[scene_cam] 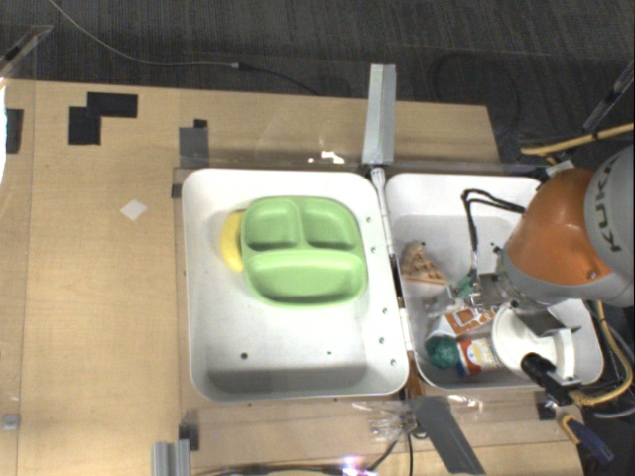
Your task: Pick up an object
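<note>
In the right bin [437, 198] lie several small items: a brown patterned packet [421, 264], an orange and white packet [464, 318], a teal rounded object [443, 351] and a small jar with a red label [481, 356]. My arm with its orange band [556, 231] reaches down into this bin from the right. The gripper [476, 296] sits low over the packets near the bin's middle, right above the orange and white packet. A white round part of the wrist [521, 340] hangs just right of the jar.
The left bin [288, 365] holds a green sectioned tray [302, 248] with a yellow object [230, 241] peeking out at its left edge. A metal divider post [378, 117] stands behind the seam between the bins. Black cables [486, 204] loop over the right bin's back.
</note>
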Robot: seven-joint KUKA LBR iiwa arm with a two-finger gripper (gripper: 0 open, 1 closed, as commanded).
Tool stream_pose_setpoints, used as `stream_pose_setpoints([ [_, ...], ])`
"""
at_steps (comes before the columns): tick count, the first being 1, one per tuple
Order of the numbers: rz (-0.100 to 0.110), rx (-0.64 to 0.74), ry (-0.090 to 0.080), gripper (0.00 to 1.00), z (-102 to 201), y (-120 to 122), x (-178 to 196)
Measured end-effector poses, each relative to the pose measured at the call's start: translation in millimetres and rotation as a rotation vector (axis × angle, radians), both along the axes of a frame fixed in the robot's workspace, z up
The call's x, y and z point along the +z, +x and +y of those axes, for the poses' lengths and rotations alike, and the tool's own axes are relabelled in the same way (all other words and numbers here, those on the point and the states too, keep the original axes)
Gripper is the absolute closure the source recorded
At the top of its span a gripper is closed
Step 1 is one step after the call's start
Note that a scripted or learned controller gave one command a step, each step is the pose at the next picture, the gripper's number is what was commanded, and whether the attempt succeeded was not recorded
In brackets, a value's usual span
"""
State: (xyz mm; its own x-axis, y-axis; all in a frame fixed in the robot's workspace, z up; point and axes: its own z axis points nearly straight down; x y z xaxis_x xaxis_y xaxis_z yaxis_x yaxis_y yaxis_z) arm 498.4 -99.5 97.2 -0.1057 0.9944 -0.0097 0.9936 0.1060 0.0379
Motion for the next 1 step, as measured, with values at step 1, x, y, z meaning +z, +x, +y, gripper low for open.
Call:
stream_pose_setpoints([
  [1, 0.033, 0.279, -0.001, 0.00, -26.2, 27.7, 60.8],
])
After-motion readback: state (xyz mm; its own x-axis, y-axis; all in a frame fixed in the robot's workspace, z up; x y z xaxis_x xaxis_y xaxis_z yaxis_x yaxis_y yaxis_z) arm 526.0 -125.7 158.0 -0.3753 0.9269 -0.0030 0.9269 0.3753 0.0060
